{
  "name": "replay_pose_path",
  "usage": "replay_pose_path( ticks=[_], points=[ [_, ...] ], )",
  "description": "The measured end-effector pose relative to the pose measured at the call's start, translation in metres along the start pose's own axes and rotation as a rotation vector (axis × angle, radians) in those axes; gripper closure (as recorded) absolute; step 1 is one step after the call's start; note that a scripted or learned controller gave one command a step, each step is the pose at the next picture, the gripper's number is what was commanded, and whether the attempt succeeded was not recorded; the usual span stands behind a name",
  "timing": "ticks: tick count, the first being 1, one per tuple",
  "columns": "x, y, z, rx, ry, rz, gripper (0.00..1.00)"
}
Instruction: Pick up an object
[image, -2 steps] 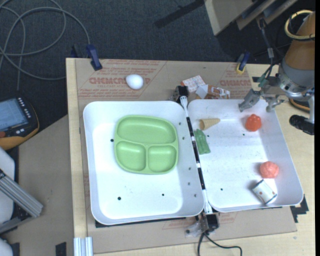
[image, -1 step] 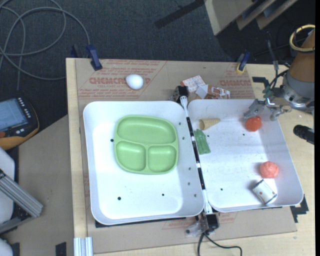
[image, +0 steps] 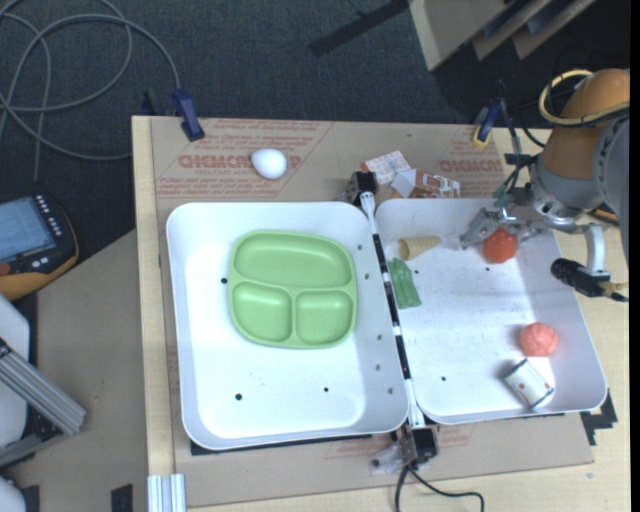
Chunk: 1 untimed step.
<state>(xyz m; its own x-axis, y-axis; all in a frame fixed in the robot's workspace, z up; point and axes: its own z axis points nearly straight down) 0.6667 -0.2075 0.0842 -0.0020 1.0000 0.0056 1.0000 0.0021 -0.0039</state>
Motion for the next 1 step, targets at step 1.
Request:
replay_pose_path(
  ticks=[1],
  points=[
    [-0.002, 0.0015, -0.0126, -0.008, -0.007, -0.001, 1.0]
  ],
)
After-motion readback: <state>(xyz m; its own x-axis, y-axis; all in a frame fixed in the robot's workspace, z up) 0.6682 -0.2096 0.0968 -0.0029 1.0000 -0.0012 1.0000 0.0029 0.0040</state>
